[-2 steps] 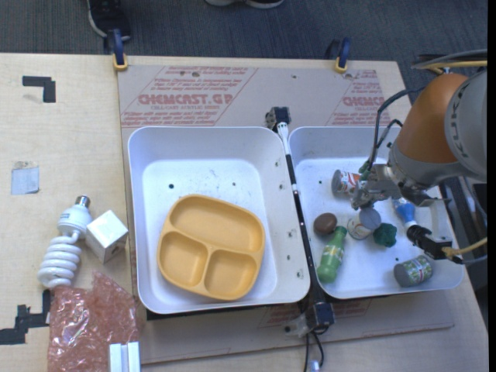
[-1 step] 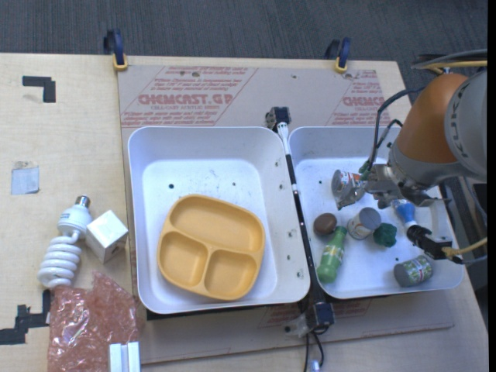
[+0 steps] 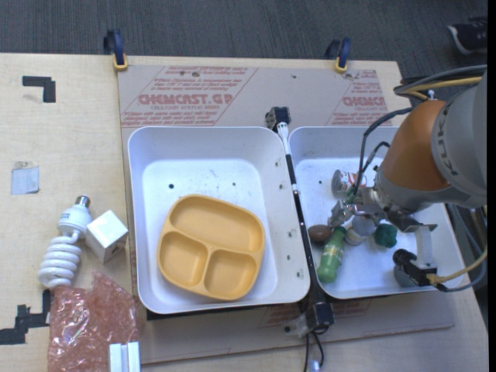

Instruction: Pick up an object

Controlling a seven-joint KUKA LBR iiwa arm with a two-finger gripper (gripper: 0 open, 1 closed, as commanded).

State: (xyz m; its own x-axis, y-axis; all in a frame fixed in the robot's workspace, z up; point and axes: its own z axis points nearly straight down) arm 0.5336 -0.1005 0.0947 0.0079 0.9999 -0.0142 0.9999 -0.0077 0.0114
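Cardboard bench (image 3: 194, 91) (dark carpet (image 3: 232, 6) behind) bears bins (image 3: 147, 169).

My right white bin (image 3: 310, 208) is crowded: a green plastic bottle (image 3: 332, 256), a brown rounded lump (image 3: 318, 232) and a teal knob (image 3: 385, 235) crowd its middle; its far-left corner lies open.

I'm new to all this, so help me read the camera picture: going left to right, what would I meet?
Spiral light bulb → small white cube → yellow divided tray → green bottle → grey-and-orange arm.
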